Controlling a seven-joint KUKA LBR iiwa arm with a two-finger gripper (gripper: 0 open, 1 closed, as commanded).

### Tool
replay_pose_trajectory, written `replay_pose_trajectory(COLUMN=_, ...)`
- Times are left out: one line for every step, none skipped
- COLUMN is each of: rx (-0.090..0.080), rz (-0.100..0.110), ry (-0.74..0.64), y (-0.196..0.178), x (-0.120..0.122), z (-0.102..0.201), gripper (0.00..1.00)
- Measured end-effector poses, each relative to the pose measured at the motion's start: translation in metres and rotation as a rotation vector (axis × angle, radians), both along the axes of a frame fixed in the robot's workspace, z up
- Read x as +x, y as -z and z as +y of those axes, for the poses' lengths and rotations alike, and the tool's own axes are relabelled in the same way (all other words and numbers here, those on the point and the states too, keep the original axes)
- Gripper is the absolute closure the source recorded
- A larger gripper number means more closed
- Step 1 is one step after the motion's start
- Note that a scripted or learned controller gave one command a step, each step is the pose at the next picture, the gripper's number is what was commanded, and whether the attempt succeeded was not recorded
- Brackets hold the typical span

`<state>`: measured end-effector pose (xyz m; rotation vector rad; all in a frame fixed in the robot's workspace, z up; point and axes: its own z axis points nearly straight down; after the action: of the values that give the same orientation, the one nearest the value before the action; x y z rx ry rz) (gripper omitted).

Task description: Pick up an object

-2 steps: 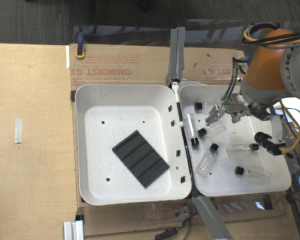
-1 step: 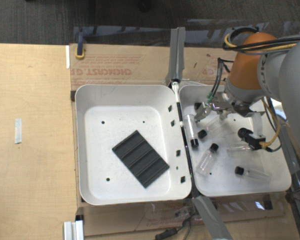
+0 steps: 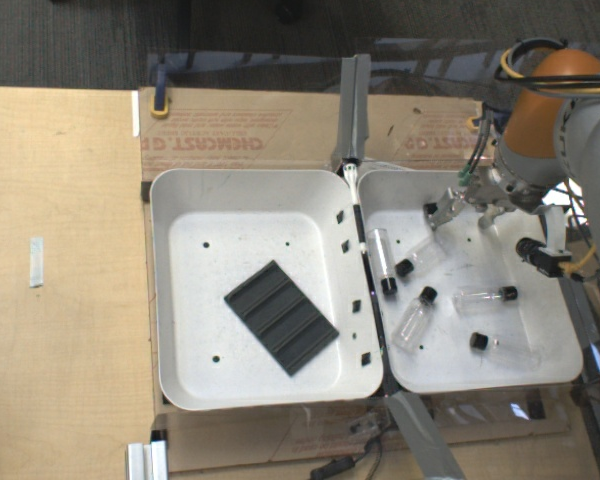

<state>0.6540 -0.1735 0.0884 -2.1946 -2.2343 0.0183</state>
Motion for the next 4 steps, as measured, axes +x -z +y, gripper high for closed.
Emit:
replay_pose_trajectory(rx=0.002, rz=0.006, ry=-0.003, y=-0.0080, x=-0.0009, z=0.0012, gripper=1.00)
replay_pose_trajectory(rx=0.002, rz=0.006, ry=-0.003, y=-0.0081, x=-0.0007, z=0.0014, gripper=0.00)
replay_pose_trajectory(rx=0.000, rz=0.007, ry=-0.004, y=-0.0170, x=-0.0010, z=0.0007, gripper=1.00)
replay_pose_trajectory(rx=0.000, rz=0.006, ry=-0.004, y=-0.0170, x=-0.0009, z=0.0009, gripper=0.00)
